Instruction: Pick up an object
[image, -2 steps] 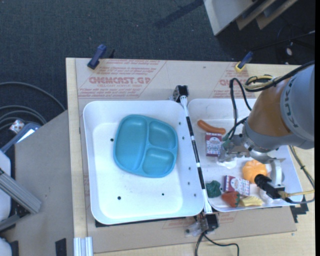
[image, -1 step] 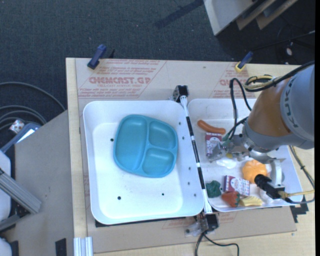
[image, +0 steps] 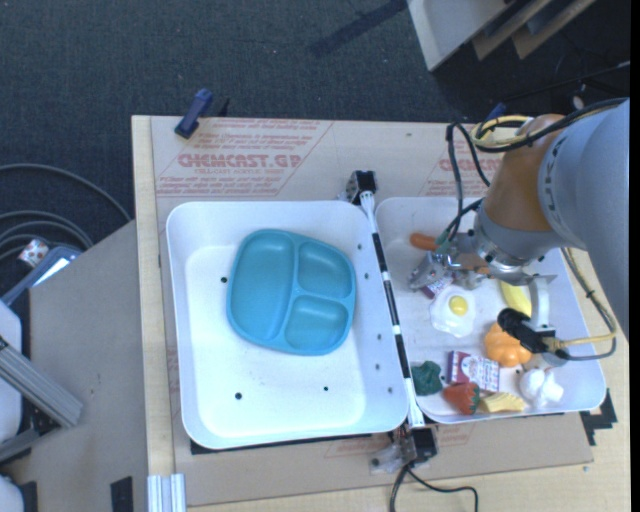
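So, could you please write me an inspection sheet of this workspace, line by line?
Surface: brown bench board with red printed lettering, bearing two shallow white bins side by side.
Job's things: right white bin holds small toy foods: fried egg, yellow banana, orange fruit, strawberry, green piece, small red-and-white packet.
Clutter: left white bin holds a blue divided plastic plate; blue clip at the board's far edge.
Grippers: gripper low over the right bin, beside the egg; fingers unclear.
Cables: black cables along the arm; grey cables on the floor, left.
Surroundings: dark carpet.
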